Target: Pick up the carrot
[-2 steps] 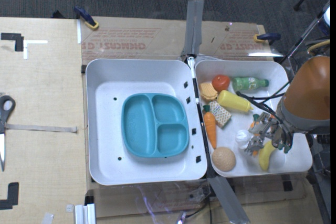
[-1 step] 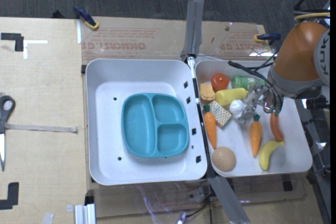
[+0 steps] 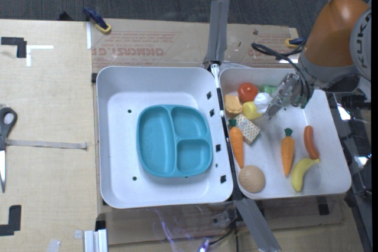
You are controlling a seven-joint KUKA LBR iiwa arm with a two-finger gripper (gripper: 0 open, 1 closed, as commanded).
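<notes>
Pincer (image 3: 273, 108) state unclear; carrot (image 3: 287, 151) lies apart, below it in right bin (image 3: 336, 144).

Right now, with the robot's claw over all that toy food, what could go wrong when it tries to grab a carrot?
Two risks. There are two orange toy carrots: one by the bin's left wall, one mid-bin, so it might dither or pick the harder one. Also, the grey two-finger gripper hangs over the yellow toy lemon and red toy tomato, not a carrot, so closing here would probably grab the wrong food. The left carrot touches a tan cracker, which could get nudged.
</notes>
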